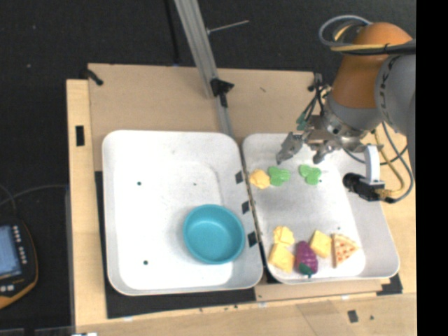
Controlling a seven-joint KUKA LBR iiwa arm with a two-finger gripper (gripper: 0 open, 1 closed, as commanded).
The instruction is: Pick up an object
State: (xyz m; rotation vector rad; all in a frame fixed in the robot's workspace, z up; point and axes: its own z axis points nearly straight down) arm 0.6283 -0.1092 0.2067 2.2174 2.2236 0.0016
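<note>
- The surface (161, 100) was a tan board carrying two white bins side by side.
- The left bin (154, 180) held a blue bowl (213, 234) at its near right.
- The right bin (364, 236) held all the small toy foods.
- The grey arm (367, 75) with its orange band reached in from the far right.
- The gripper (302, 150) hung over the far end of the right bin, fingers spread wide with nothing between them.
- Just near of it lay two green pieces (278, 176) (310, 173) and a yellow piece (260, 180) at the left wall.
- At the near end sat yellow blocks (283, 247), a purple grape bunch (306, 257), a yellow cube (320, 243) and a pizza slice (343, 248).
</note>
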